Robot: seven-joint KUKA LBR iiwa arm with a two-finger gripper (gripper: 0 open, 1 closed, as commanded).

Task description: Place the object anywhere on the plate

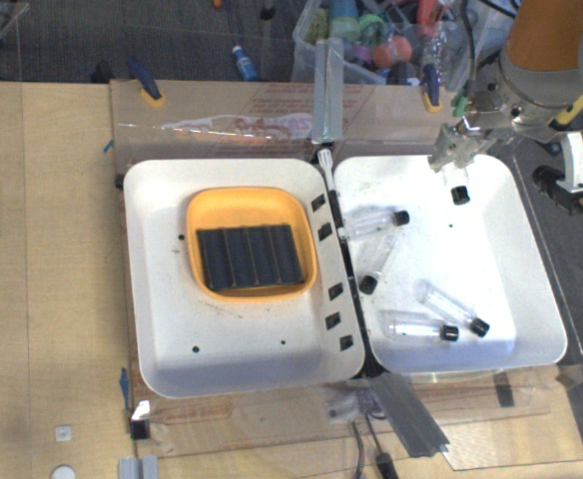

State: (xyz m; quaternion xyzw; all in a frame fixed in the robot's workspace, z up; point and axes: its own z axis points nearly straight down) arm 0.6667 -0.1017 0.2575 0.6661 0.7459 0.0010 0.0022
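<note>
Clear tubes (441, 319) with black caps lie in the right bin (531, 267); none has reached the yellow plate (247, 203) at nine o'clock; everything remains undone; my jaws (456, 148) hang at twelve o'clock, grip state unreadable.

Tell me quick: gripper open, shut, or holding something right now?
Gripper: cannot be told; it sits over the far edge of the right bin, with nothing visibly held.
</note>
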